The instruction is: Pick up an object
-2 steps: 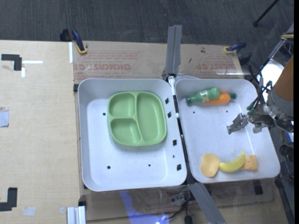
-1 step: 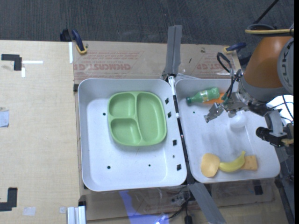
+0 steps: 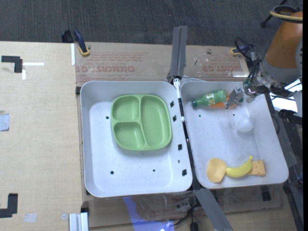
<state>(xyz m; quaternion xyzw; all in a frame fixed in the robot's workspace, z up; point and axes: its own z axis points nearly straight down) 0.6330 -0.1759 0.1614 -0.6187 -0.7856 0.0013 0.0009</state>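
Note:
My gripper (image 3: pixel 235 99) is low over the far part of the right bin (image 3: pixel 269 129), reaching in from the right. It is right at the right end of a green bottle (image 3: pixel 210 99) that lies on its side, with an orange carrot-like piece (image 3: pixel 219 105) along the bottle's lower edge. A white ball (image 3: pixel 244 124) rests just in front of the gripper. At the bin's near side lie a yellow banana (image 3: pixel 239 169), a yellow round chip (image 3: pixel 216 170) and an orange-tan block (image 3: pixel 259 168). I see nothing lifted off the bin floor.
The left bin (image 3: pixel 96 167) holds a green three-part plate (image 3: pixel 141 122). A grey divider post (image 3: pixel 178 52) stands behind the seam between the bins. Blue clamps (image 3: pixel 79 42) sit at the back of the bench. The arm's orange band (image 3: pixel 286 37) is at the upper right.

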